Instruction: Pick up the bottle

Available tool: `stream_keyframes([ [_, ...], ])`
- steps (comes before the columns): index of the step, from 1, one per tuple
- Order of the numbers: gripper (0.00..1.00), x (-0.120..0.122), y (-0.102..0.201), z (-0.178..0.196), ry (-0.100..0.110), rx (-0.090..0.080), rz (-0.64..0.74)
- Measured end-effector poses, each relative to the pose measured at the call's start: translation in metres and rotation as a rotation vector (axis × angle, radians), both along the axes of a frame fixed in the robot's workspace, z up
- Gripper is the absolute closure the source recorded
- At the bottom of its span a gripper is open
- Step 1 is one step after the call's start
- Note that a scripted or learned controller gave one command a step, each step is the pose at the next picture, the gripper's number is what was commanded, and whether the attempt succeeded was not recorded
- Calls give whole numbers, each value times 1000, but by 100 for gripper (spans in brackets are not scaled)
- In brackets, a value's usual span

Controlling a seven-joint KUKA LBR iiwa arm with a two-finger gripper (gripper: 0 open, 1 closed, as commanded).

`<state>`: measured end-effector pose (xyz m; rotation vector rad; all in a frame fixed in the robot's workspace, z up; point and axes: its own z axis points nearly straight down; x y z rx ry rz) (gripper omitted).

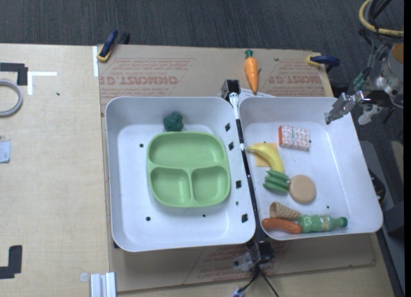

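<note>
From above, the bottle [323,223] lies on its side at the near edge of the right bin [350,161], touching a hot dog [281,226] and just beside a cone [284,211]. The gripper [338,109] hangs over that bin's far right corner, well apart from the bottle; whether its fingers are apart or together I cannot tell. Judging by this, nothing is grasped yet: the reach, descent, grip and lift all remain. A green tray [189,169] sits in the left bin [122,180].

You see a glossy green plastic bottle [323,223] in a smooth white plastic bin [359,161], well below the bare-metal gripper [338,109]; matt brown cardboard [192,71] lies underneath.
</note>
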<state>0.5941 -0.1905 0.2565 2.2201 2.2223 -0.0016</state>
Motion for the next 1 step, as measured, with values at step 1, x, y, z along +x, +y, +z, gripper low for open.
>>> stream_keyframes([
  [1,100,0,0,10,-1,-2,2],
])
